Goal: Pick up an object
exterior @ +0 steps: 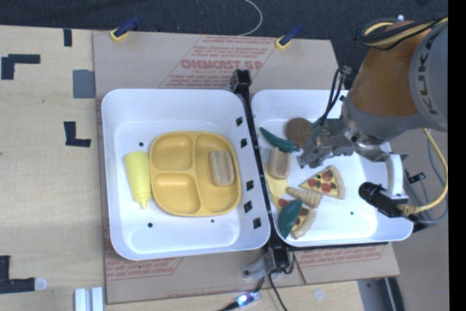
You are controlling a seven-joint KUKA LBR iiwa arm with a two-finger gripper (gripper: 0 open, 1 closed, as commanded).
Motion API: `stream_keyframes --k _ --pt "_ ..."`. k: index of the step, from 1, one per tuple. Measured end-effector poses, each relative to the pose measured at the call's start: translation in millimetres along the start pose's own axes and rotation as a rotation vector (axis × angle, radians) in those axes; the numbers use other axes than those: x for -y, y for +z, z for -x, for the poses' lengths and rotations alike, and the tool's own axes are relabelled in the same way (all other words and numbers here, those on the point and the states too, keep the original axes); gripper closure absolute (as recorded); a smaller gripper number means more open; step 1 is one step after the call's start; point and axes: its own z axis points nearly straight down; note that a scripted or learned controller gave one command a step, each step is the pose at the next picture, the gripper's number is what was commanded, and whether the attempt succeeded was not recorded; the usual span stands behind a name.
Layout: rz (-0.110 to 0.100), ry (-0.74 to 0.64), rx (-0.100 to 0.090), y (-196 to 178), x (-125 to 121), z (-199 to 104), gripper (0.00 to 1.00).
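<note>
My gripper (314, 151) hangs low over the middle of the right bin (364, 223), just above a pizza slice (328, 184) and right of a beige cup-like piece (279, 162). A brown disc (297, 130) lies just behind the gripper, with a dark green strip (277, 140) beside it. Near the bin's front left lie a tan bread-like piece (304, 197) and a teal piece (290, 213). I see nothing clearly held by the gripper.
The left bin (116, 107) holds a yellow divided plate (178, 186) with a beige roll (221, 167) in its right compartment, and a yellow bottle (137, 177) beside it. A black divider (249, 135) separates the bins. The arm's orange band (386, 84) looms over the right bin's far right.
</note>
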Motion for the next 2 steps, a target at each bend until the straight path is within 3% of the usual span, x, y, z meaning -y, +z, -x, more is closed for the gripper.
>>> stream_keyframes --k 1,2 --pt "0.002 0.000 0.001 4 17 -23 1.00" --pt "0.005 0.001 0.002 -11 6 -23 1.00"
